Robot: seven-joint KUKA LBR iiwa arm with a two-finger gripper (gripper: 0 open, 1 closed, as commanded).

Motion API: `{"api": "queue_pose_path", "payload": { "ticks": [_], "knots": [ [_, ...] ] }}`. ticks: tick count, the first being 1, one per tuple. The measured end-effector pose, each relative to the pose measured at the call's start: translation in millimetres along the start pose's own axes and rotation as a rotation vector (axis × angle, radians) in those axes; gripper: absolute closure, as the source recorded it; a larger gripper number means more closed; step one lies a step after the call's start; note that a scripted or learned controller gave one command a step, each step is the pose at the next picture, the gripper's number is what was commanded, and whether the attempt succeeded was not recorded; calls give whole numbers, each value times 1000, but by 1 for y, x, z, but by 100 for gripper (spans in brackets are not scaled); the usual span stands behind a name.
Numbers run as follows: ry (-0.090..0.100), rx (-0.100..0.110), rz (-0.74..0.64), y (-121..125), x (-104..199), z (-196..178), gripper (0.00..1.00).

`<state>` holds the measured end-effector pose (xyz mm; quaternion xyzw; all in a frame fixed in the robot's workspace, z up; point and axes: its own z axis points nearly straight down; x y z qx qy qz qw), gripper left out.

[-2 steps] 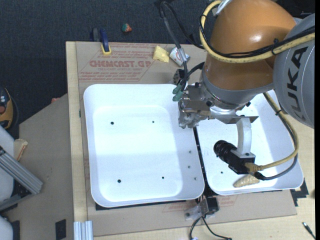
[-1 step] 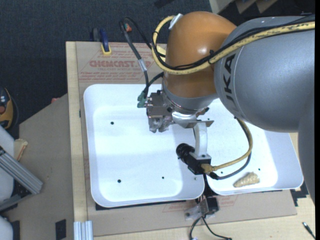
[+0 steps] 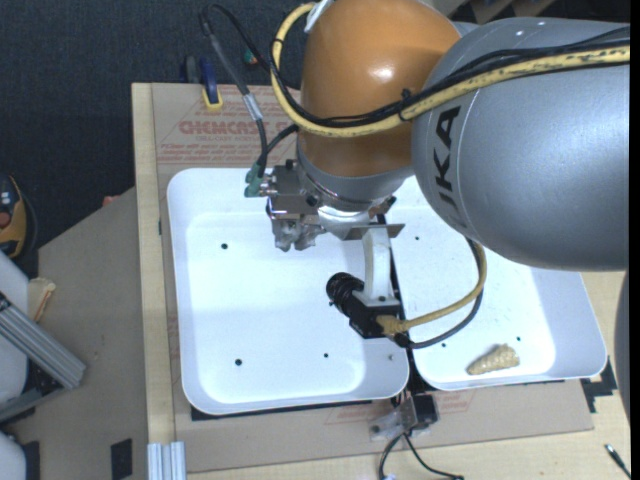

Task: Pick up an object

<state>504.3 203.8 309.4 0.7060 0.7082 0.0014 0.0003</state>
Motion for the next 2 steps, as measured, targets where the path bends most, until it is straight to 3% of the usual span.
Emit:
{"api": "queue_pose_path", "payload": {
  "ticks": [1,2],
  "knots": [
    [3,-3,-1,-23,17,-57,100],
    [-5,10,5,7,20,20,100]
  ]
}}
